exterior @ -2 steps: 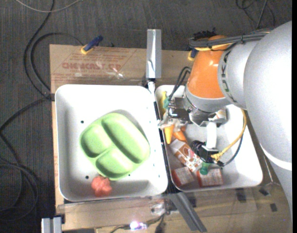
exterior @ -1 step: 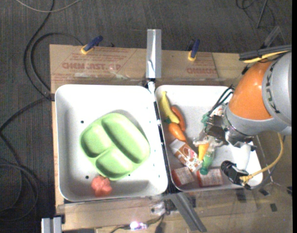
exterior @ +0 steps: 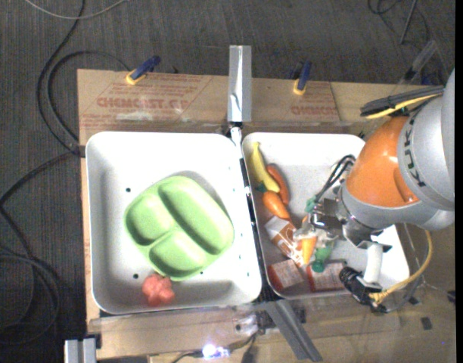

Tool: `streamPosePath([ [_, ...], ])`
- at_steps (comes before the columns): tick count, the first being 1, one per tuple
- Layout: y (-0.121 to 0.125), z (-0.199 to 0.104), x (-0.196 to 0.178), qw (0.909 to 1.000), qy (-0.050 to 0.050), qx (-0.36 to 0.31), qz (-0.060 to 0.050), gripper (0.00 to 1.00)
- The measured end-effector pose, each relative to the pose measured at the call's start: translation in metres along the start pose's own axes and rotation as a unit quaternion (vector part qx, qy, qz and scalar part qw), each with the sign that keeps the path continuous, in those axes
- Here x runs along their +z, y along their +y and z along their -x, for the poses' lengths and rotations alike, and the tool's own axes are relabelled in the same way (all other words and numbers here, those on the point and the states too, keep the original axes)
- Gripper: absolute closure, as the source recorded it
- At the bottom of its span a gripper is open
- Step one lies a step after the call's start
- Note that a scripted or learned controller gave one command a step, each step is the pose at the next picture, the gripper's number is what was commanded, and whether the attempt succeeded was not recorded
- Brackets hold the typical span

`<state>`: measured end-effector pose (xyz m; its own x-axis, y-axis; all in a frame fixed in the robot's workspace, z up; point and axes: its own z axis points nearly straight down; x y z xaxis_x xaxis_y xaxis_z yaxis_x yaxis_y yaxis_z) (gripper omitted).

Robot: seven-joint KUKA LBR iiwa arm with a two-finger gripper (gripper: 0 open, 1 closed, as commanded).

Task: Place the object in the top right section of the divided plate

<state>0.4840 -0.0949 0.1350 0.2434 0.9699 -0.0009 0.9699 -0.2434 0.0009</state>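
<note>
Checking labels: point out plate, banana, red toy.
plate [exterior: 178, 225]: camera view, the ridge between its sections.
banana [exterior: 256, 169]: camera view, mid-length of it.
red toy [exterior: 158, 289]: camera view, its centre.

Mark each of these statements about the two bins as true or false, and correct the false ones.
1. The green divided plate lies in the left bin. True.
2. A pink-red toy sits inside one of the plate's sections. False: it lies on the bin floor beside the plate's near edge, outside it.
3. The yellow banana is in the right bin, along its left wall. True.
4. The gripper hangs over the left bin. False: it is over the right bin, above the pile of toy food.
5. Two clamps grip the cardboard's far edge. True.
6. The plate's sections hold toy food. False: all three look bare.
</note>
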Motion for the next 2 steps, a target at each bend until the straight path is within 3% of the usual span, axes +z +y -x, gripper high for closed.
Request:
streamPosePath([
  [1,0.009,-0.037,-0.102,0.9994,-0.001,-0.034,-0.001,1.00],
  [2,0.034,-0.083,-0.130,1.0000,-0.001,-0.006,-0.002,1.00],
])
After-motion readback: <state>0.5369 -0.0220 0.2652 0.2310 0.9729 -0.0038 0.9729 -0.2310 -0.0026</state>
